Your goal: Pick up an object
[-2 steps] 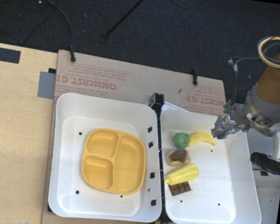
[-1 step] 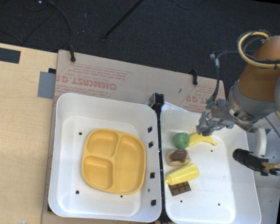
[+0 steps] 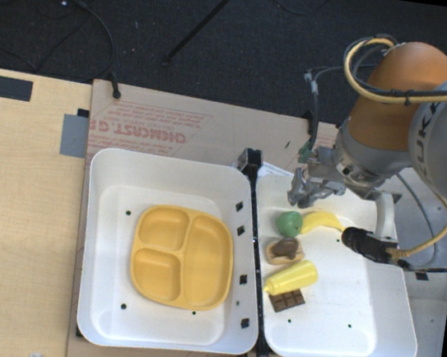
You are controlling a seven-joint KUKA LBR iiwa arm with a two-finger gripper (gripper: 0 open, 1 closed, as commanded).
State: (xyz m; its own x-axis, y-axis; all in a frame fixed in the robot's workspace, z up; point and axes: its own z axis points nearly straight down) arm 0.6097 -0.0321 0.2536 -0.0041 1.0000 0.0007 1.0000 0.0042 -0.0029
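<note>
Both bins (image 3: 112, 198) are white, the divided plate (image 3: 182, 257) is yellow, the apple (image 3: 288, 222) is green, the banana (image 3: 323, 222) is yellow, and the chocolate bar (image 3: 288, 300) is dark brown.

1. Green round fruit (image 3: 288, 222): right bin, near its left wall, touching the banana's left end.
2. Banana (image 3: 323, 222): yellow, lying flat, curved.
3. Brown-and-tan piece (image 3: 284, 249): just below the green fruit.
4. Yellow cylinder (image 3: 292, 277): lying tilted.
5. Dark brown block (image 3: 288, 300): flat, touching the cylinder's lower side.
</note>
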